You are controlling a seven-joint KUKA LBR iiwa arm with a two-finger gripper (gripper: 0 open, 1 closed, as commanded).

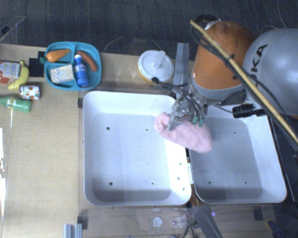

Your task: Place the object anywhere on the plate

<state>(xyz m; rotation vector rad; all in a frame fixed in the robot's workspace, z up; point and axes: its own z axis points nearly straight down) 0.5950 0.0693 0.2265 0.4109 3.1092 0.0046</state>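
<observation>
The end effector [186,117] hangs over the seam where the two white bins meet, toward the far edge of the bench, with the pink cloth [185,133] bunched directly beneath it. The cloth appears to drape from the metal fingers, its upper fold caught between them, so the fingers look closed on it, with the cloth seeming lifted rather than lying flat; the bulk of it sags toward the right bin [245,168] while one lobe overhangs the left bin [123,154]. By my reading, the step in hand is the carry: the object is gripped and raised, and not yet delivered. The likely target is the small white plate [156,65] standing on the bench just beyond the far rim of the left bin, near the blue divided tray [96,65] of toy food at the far left corner. The next move calls for travelling across that rim toward the plate without snagging the trailing cloth on the bin wall, then lowering so the cloth settles on the plate before release. A soft, floppy load may spill past the plate's edge.
</observation>
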